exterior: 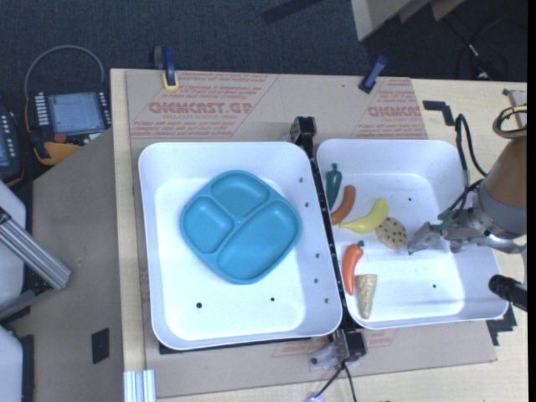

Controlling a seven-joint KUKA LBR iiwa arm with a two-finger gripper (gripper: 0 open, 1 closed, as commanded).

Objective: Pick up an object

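Note:
The right white bin [419, 287] holds several toy foods along its left side. They are a green pepper [334, 180], an orange sausage [343, 205], a yellow banana [368, 218], a speckled cookie [391, 234], a carrot [353, 265] and a tan cone [366, 294]. My gripper [419, 239] hangs low over the middle of this bin, just right of the cookie and apart from it. Nothing shows in its grasp. The grey arm [502, 195] comes in from the right edge.
The left white bin [176, 304] holds a blue divided plate [241, 224]. A black clamp [303, 129] sits between the bins at the back. Cables [461, 145] run near the right bin's far right corner. A pendant [74, 112] lies off the bench at left.

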